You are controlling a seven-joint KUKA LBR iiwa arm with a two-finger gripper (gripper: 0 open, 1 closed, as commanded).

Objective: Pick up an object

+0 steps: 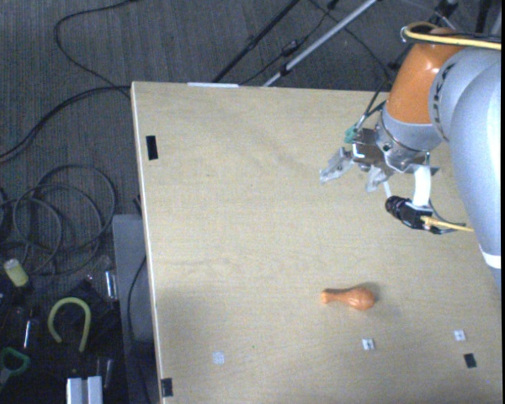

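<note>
On the far left, off the surface [236, 225], loose black cables [50, 209] coil on the dark carpet, and near them lie a yellow-green hook-shaped tool [67, 318] and other small gear, apparently set aside so that the work area holds nothing but the target. Moving right, the pale wooden surface spreads wide and bare, with a small black marker [151, 147] near its far left corner and a few small markers along the near edge, probably reference marks for the camera. Further right, in the near half, lies the task's thing: a small orange object [351, 297], shaped like a little gourd or skittle, with a rounded bulb at its right end and a thin neck tapering to the left. It rests on its side, smooth-looking and well apart from everything else, which should leave the approach free from any side. Beyond it, toward the far right, the claw [353, 168] hangs above the surface under the orange band of the arm [454, 99]. Its pale fingers look spread apart with nothing between them; it holds no object. It sits well apart from the orange object, so the pick has not yet begun, I judge.
</note>
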